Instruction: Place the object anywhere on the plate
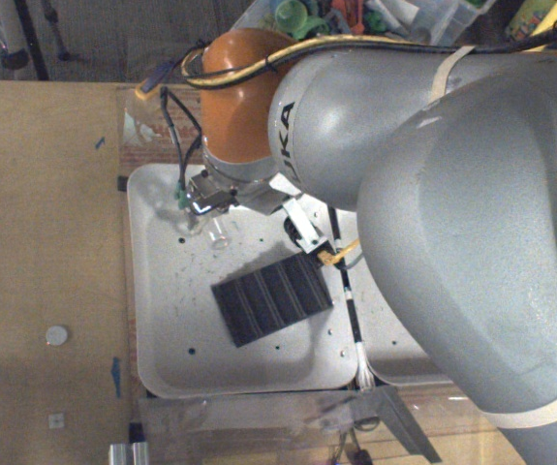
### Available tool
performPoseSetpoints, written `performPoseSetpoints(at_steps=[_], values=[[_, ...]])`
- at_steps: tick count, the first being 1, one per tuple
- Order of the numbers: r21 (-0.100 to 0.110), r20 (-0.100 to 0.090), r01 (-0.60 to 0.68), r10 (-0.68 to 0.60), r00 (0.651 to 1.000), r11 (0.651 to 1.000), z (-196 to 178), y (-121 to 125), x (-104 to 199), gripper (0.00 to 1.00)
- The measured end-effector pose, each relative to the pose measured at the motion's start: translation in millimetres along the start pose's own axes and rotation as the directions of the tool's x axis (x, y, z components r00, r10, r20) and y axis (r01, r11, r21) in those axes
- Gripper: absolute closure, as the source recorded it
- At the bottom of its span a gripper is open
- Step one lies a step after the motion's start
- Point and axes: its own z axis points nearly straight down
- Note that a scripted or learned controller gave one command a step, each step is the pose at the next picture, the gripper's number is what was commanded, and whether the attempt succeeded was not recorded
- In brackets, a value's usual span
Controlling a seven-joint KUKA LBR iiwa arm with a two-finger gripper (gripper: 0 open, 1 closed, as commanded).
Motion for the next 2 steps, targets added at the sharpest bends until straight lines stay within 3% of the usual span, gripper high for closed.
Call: performPoseSetpoints(at_steps=[1, 2], values=[[-0.001, 0.000, 0.306, -0.306, 0.952, 0.952, -52, -51, 19, 1.00], [-0.001, 0.001, 0.432, -0.432, 0.902, 0.902, -78, -91, 34, 1.00]])
